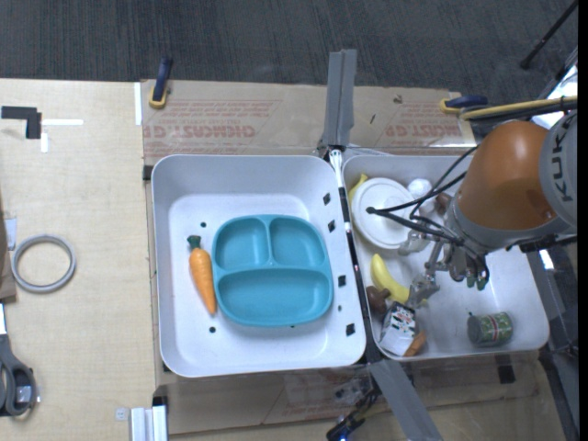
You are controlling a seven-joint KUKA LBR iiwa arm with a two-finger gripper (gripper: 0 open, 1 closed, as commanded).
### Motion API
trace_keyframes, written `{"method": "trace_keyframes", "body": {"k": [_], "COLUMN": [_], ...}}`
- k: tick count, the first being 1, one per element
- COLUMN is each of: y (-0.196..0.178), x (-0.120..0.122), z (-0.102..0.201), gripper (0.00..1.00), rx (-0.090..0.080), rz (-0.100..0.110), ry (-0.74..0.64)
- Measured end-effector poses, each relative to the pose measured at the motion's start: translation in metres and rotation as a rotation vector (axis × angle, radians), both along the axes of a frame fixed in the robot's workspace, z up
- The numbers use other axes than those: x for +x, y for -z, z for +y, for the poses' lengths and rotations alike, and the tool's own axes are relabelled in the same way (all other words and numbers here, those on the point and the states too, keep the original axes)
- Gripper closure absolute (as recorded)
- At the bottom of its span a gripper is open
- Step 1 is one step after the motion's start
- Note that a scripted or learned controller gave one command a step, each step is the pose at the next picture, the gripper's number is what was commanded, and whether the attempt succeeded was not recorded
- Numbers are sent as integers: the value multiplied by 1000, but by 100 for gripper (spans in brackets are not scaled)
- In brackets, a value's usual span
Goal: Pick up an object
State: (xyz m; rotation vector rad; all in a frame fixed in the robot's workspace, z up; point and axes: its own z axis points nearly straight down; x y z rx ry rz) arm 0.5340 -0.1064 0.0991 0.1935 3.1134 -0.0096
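My gripper (430,281) hangs low inside the right bin (528,288), just right of a yellow banana (387,277). Nothing shows in its grasp. Below it lies a small white, black and red package (399,328) beside a brown piece (376,298). A green can (490,328) lies on its side at the bin's near right. A round white plate (383,211) sits at the bin's far left, with a small white ball (419,189) behind it. The arm's orange band (508,177) covers the bin's far right part.
The left bin (175,246) holds a teal divided plate (273,270) and an orange carrot (202,275) to its left. On the wooden bench at the far left lie a grey ring (41,263) and scissors (16,386). Black cables (413,214) cross the white plate.
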Motion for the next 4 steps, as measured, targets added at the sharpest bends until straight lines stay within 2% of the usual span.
{"method": "trace_keyframes", "body": {"k": [1, 2, 3, 4], "y": [7, 8, 9, 8], "x": [-27, -27, -55, -47], "z": [8, -80, -115, -105], "gripper": [0, 0, 0, 0], "rx": [7, 8, 5, 1], "rz": [17, 20, 23, 21], "ry": [92, 56, -451, -660]}}
